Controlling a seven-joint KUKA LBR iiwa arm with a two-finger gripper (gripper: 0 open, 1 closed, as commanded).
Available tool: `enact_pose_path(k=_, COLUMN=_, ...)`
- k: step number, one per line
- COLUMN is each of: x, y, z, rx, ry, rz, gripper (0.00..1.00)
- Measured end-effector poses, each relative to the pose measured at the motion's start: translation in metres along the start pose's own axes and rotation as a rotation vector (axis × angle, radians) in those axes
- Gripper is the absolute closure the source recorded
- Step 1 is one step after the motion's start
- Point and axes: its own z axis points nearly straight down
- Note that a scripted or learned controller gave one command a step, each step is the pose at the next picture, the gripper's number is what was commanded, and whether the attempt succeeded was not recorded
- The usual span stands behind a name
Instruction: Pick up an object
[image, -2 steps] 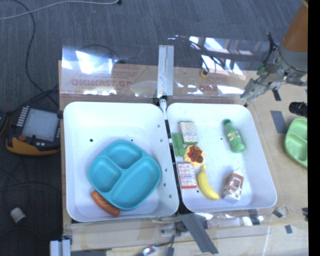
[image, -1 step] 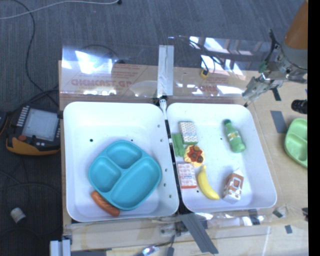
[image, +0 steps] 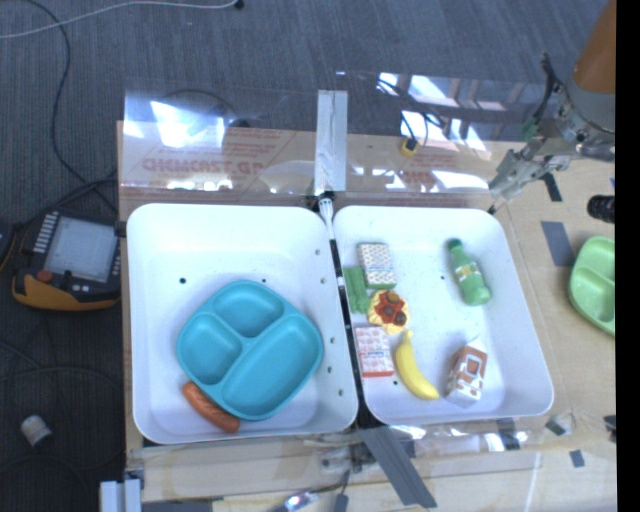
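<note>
Upper right of frame, gripper (image: 515, 180) hovers past the right bin (image: 520, 300) w/ bottle (image: 468, 272) & banana (image: 413, 367); jaws' state unclear, can't tell.

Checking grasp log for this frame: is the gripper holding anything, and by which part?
Nothing held. The gripper is above the right bin's far corner with nothing between its fingers; the green bottle, banana and carton lie in the bin.

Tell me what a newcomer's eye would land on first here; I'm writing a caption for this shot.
The big blue divided plate in the left bin stands out first, with an orange sausage lying at its lower edge. Next come the small bright items in the right bin: a yellow banana, a green bottle and a little carton. The robot's hand hangs past that bin's far right corner.
</note>
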Motion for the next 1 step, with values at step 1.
enact_pose_path(k=1, x=0.0002, y=0.0001, z=0.0001, rx=0.000, ry=0.000, rz=0.000, gripper=0.00)
